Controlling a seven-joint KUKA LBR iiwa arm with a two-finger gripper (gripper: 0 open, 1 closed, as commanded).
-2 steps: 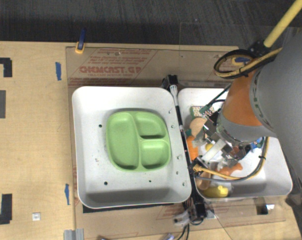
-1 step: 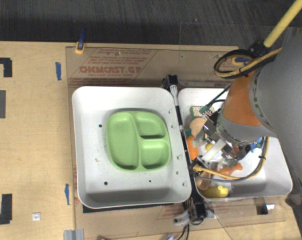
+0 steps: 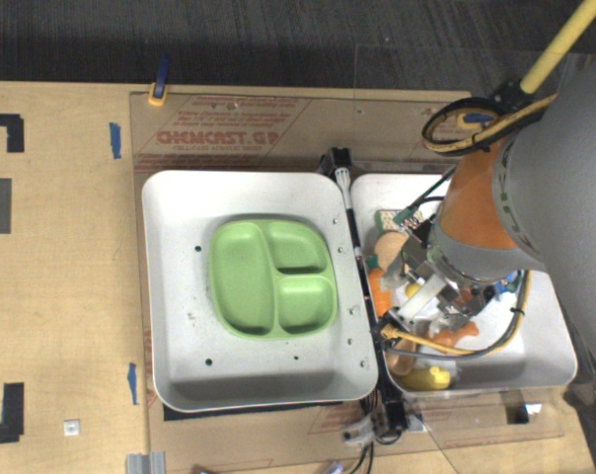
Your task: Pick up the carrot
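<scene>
The arm reaches down into the right bin (image 3: 550, 358), and its gripper (image 3: 423, 304) sits low over the bin's left half among several toy foods. An orange piece that looks like the carrot (image 3: 377, 290) lies just left of the gripper, against the bin's left wall. Another orange bit (image 3: 450, 338) pokes out beneath the gripper. The wrist and cables hide most of what lies under the gripper.
The left bin (image 3: 180, 265) holds a green divided plate (image 3: 273, 276). In the right bin, a beige rounded item (image 3: 388, 252) lies above the carrot and a yellow item (image 3: 435, 376) lies by the front wall. A black divider clamp (image 3: 342, 181) separates the bins.
</scene>
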